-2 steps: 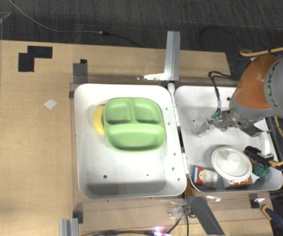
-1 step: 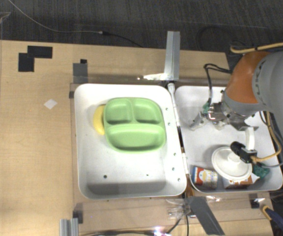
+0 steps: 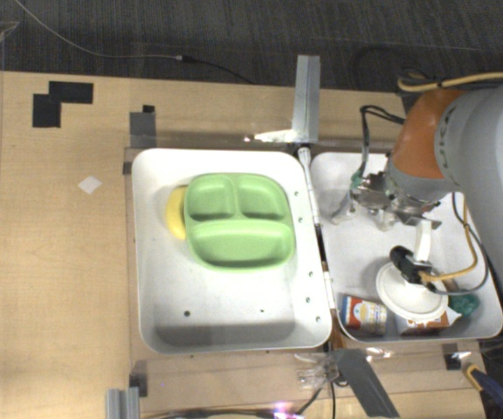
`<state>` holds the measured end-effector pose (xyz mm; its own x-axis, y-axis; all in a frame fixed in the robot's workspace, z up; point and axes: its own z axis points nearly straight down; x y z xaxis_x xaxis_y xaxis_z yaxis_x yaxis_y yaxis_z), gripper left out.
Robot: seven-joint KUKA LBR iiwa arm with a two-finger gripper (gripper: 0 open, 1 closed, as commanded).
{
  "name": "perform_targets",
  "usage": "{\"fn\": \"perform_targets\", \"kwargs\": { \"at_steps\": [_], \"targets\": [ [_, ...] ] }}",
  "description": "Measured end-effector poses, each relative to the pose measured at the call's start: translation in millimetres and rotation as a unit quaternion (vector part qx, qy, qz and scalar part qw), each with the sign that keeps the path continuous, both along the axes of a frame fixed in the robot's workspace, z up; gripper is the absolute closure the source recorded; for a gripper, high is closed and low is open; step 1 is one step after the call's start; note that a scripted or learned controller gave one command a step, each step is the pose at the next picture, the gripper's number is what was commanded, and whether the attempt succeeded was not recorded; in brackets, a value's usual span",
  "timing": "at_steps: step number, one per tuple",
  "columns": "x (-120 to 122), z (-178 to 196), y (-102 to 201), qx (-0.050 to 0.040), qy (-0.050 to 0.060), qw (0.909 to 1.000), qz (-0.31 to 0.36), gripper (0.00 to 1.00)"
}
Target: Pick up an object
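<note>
White bins sit side by side on the wooden counter (image 3: 59, 278), and the gripper (image 3: 375, 201) hangs over the far part of the right bin (image 3: 356, 251), above bare floor; whether it is open or closed cannot be told, and nothing shows in its grasp. The objects of that bin lie apart from it along the near wall: a round white bowl (image 3: 411, 297), a small can (image 3: 363, 314) on its side with a colourful label at the near left corner, a brown-orange packet (image 3: 428, 323) just right of the can, and a small teal thing (image 3: 467, 304) to the far right. In the left bin (image 3: 217, 308) a green divided plate (image 3: 238, 219) lies upside down, partly covering a yellow object (image 3: 175, 214) at its left edge.
</note>
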<state>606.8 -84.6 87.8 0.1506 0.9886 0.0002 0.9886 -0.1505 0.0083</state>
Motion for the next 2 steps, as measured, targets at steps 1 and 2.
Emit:
{"fn": "perform_targets", "kwargs": {
  "at_steps": [1, 2],
  "targets": [
    [-32, 74, -97, -0.0004, 0.001, 0.9999, -0.016, 0.0],
    [-30, 22, -30, 0.0009, 0.003, 0.9997, -0.025, 0.0]
  ]
}}
